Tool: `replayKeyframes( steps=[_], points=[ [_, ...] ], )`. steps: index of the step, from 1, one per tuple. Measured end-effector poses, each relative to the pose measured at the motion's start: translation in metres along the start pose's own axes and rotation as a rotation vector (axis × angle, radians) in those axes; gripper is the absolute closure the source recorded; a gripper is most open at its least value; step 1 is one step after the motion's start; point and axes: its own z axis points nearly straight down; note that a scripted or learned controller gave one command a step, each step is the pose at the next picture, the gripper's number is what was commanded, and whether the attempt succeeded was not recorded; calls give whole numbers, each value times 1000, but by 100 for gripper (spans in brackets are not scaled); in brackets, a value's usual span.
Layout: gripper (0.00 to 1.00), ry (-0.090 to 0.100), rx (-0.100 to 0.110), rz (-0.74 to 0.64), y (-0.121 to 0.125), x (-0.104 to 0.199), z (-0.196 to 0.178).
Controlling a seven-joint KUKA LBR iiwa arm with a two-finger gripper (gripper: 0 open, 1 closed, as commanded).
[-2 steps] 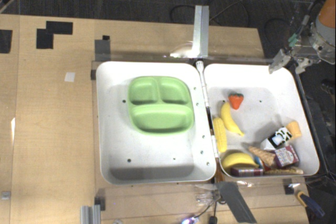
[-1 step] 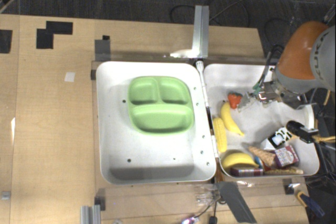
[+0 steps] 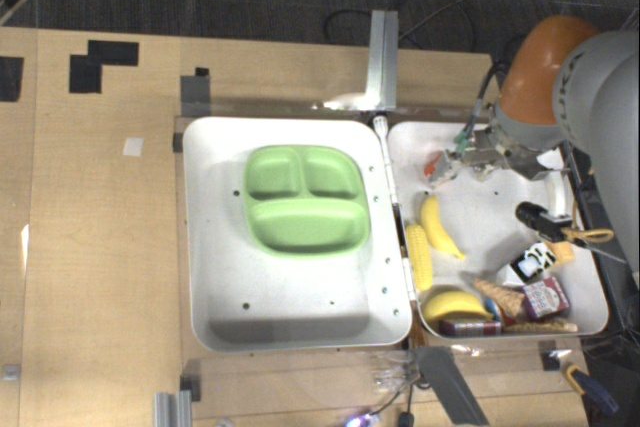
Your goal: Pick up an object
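My gripper (image 3: 458, 155) hangs low over the far part of the right bin (image 3: 598, 315), pointing left, with the grey arm and its orange band behind it to the right. A small red thing (image 3: 432, 170) sits just left of the gripper tip; I cannot tell whether they touch. Nearer the front lie a yellow banana (image 3: 438, 227) and a corn cob (image 3: 418, 255) along the bin's left wall. A yellow rounded piece (image 3: 455, 304), a cone-shaped piece (image 3: 497, 294), a dark red packet (image 3: 546, 298) and a black-and-white item (image 3: 533, 263) crowd the front.
The left bin (image 3: 215, 315) holds a green divided plate (image 3: 303, 197) toward its far side. A metal post (image 3: 383, 55) stands behind the wall between the two bins. Wooden bench surface (image 3: 90, 245) stretches to the left.
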Motion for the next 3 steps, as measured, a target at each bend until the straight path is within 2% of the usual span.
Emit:
replayKeyframes(
  steps=[1, 2, 3],
  points=[
    [0, 0, -2, 21, -54, 36, -3],
    [0, -1, -4, 92, -126, 30, -4],
    [0, -6, -13, -175, -151, 17, -5]
  ],
)
